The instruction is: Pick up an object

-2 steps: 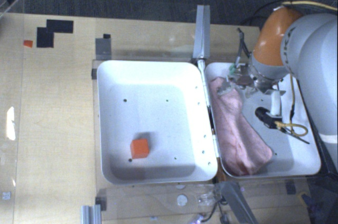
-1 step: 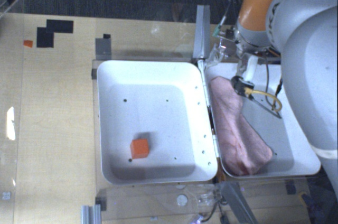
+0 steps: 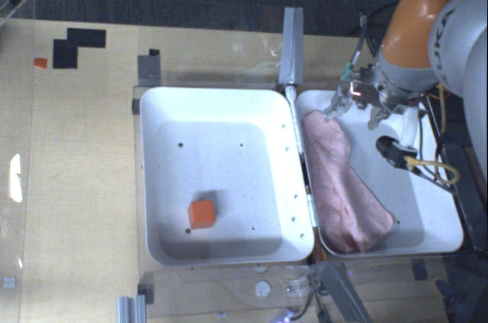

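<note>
A small orange block [image 3: 202,214] lies in the left bin [image 3: 160,161], toward its near left. A long pink cloth [image 3: 341,180] stretches along the left side of the right bin [image 3: 435,222], from the far end down to the near edge. My gripper [image 3: 357,114] hovers over the far end of the right bin, just right of the cloth's upper end. Its two fingers are spread apart with nothing between them.
A metal divider post [image 3: 290,47] rises between the bins at the back. Black cables and a yellow hose [image 3: 427,165] hang from the wrist over the right bin's right side. Black marker shapes [image 3: 76,46] sit on the bench at far left.
</note>
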Controlling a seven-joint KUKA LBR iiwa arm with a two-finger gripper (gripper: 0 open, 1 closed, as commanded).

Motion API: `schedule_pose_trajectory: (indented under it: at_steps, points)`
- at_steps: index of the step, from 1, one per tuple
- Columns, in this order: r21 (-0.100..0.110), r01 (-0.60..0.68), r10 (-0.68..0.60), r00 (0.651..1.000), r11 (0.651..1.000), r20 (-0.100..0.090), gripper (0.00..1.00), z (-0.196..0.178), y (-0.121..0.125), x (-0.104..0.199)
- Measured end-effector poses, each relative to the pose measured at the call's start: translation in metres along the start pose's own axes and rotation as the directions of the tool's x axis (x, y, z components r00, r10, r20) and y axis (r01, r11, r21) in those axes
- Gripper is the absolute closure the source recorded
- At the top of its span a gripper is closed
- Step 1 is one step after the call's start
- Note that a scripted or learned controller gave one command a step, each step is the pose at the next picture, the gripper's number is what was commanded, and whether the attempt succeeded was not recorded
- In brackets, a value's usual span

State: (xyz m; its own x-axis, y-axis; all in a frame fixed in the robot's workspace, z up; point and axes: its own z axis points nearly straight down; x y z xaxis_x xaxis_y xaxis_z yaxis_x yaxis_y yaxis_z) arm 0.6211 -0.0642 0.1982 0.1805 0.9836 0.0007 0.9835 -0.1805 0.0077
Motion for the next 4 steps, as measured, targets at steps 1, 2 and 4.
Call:
schedule_pose_trajectory:
  at_steps: [1,2,4]
  points:
    - [-0.002,-0.042,0.042,0.999,0.999,0.0,0.0,-0.012,0.018,-0.028]
    - [0.003,0.036,-0.036,0.999,0.999,0.0,0.0,0.101,0.025,-0.041]
    - [-0.009,0.606,-0.606,0.795,0.795,0.006,0.0,0.106,-0.018,-0.057]
